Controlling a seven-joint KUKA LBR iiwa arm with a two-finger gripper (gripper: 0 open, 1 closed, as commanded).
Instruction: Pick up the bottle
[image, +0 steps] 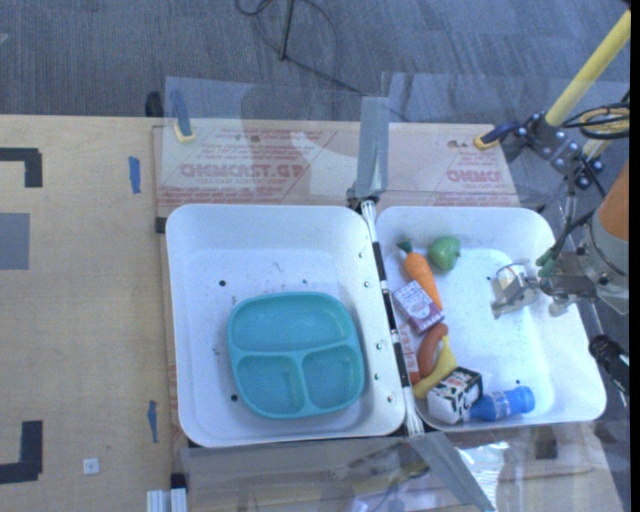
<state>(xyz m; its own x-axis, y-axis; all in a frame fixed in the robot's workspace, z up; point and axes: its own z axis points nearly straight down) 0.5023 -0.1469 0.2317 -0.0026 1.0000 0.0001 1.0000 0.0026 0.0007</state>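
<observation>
1. The bottle (505, 404) — blue, with a pale cap end — lies on its side at the near edge of the right bin (570, 375), just beside a black-and-white carton (456, 393) on its left.
2. The claw (513, 288) hangs over the middle of the same bin, well apart from the bottle; whether it is wide or narrow I cannot tell, and nothing shows between it.
3. From the claw, the bottle lies toward the camera's near side, almost straight down the picture and barely to the left.
4. The bottle's long axis runs roughly left to right, tilted slightly upward at its right end — so I judge a grasp should close across that axis, near side to far.
5. The carton crowds the left end; the middle or right of the body looks freer.
</observation>
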